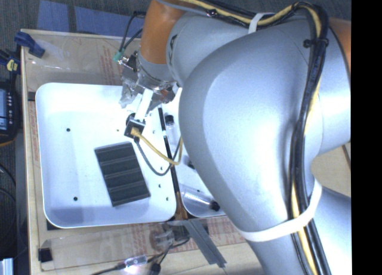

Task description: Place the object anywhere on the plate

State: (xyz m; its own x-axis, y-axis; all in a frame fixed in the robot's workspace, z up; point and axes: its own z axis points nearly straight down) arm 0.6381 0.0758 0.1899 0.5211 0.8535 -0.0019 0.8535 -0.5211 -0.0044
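Note:
A dark grey ribbed rectangular plate lies flat in the left white bin, towards its front middle. My gripper hangs over the back right part of that bin, up and to the right of the plate and apart from it. Whether anything is in the gripper is too unclear to tell. The arm's big grey body hides most of the right bin. A shiny metallic object shows at that bin's front left corner.
A dark divider runs between the two bins. A blue clamp sits at the bench's back left corner and a black device at the left edge. Metal fittings lie along the front edge.

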